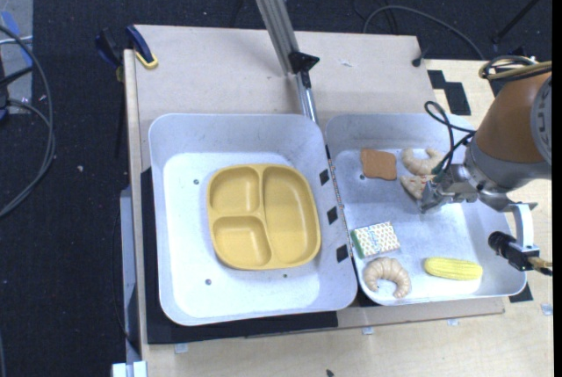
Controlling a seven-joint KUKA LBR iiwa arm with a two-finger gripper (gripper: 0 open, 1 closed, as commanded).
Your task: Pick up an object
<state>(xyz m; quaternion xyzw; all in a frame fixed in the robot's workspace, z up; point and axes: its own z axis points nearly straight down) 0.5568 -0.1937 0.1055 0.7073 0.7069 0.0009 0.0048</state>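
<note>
Corn cob (452, 269) and croissant (388, 276) lie unlabelled in right bin (492, 230).

- The left bin (176, 279) on the desk (219, 76) holds a yellow divided plate (263, 217).
- The right bin (457, 235) holds a brown slab (378, 164), a green-patterned packet (375, 238), a corn cob (452, 269) and a shrimp toy (388, 275).
- The gripper (428, 198) is low at a pale toy (420, 164) near the bin's far edge.

Fixed overhead cam, slanted, both bins (176, 191)
</note>
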